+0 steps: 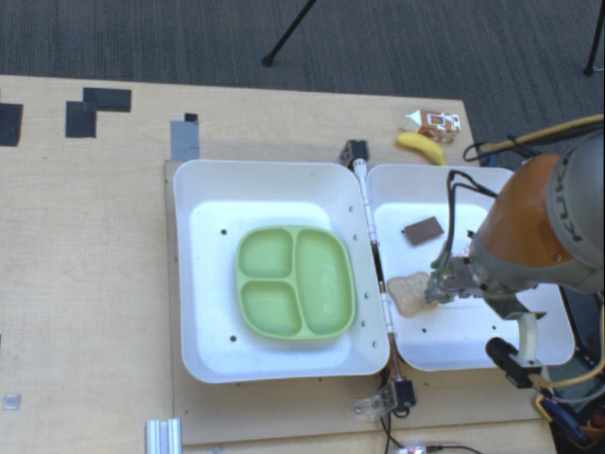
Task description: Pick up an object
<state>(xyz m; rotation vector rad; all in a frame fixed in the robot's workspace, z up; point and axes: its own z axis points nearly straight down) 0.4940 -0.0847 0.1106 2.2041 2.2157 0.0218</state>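
You've got the gripper (437, 289) low in the right white bin (558, 343), touching the right edge of the flat tan toast-like slice (407, 295); slice lies just left of it, near the divider. Finger state: can't tell, wrist hides them

The desk (85, 282) is pale wood, with dark carpet beyond its far edge; black square markers (95, 110) lie on its far left part; a small grey block (185, 140) stands just behind the left bin (203, 282); a light green divided plate (295, 283) with three compartments lies in that bin's middle; a yellow banana (420, 147) lies on the desk behind the right bin (454, 343), with a small white and orange packet (436, 121) just beyond it; a thin dark rod (301, 19) slants across the carpet.
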